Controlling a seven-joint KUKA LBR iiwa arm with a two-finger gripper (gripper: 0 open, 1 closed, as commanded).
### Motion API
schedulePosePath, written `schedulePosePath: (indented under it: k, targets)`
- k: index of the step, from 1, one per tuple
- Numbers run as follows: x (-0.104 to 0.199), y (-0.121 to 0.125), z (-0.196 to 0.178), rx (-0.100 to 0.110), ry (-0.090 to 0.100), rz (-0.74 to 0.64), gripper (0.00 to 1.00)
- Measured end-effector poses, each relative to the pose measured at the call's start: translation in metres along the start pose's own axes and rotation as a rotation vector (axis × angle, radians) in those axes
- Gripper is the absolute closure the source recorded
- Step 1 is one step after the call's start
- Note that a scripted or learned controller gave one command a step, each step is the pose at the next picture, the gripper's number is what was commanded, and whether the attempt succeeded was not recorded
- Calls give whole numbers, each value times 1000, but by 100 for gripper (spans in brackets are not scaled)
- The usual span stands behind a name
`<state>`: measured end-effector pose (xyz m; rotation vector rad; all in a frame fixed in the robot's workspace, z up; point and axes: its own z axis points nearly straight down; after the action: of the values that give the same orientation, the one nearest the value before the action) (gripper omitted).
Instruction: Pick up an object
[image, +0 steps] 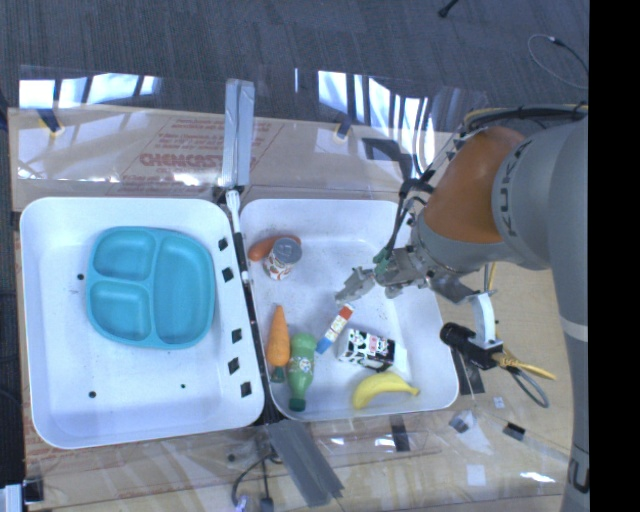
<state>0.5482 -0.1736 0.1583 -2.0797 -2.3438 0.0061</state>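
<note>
White plastic forms the 2 shallow bins set side by side on the bench. The left bin (40, 400) is occupied by a teal divided plate (152, 285), which lies flat near its middle. The right bin (330, 225) is loaded with small items: a carrot (278, 336) and a green bottle (301, 373) near the left wall, a small can (283, 257) with an orange object (261, 248) beside it toward the top, a marker (338, 328) at the centre, a black-and-white carton (365, 347) just right of the marker, and a banana (383, 388) at the lower edge.

The gripper (362, 283) is seen low over the right bin, above the marker and carton; whether its fingers are spread or pressed together cannot be told, and nothing is seen held.

The marker is judged the nearest candidate: light, stiff and smooth, so it is best taken across its narrow body at mid-length. The carton is judged light and slightly crushable, to be pinched across its short sides. The banana is likely soft and curved, and could roll out of a pinch
</note>
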Motion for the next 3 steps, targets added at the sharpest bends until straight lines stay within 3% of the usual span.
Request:
schedulePosePath:
  k: [1, 2, 3]
  targets:
    - [-19, 20, -15, -6, -4, -101, 0]
    - [32, 40, 69, -2, -2, -273, 0]
    - [11, 107, 67, -4, -3, -143, 0]
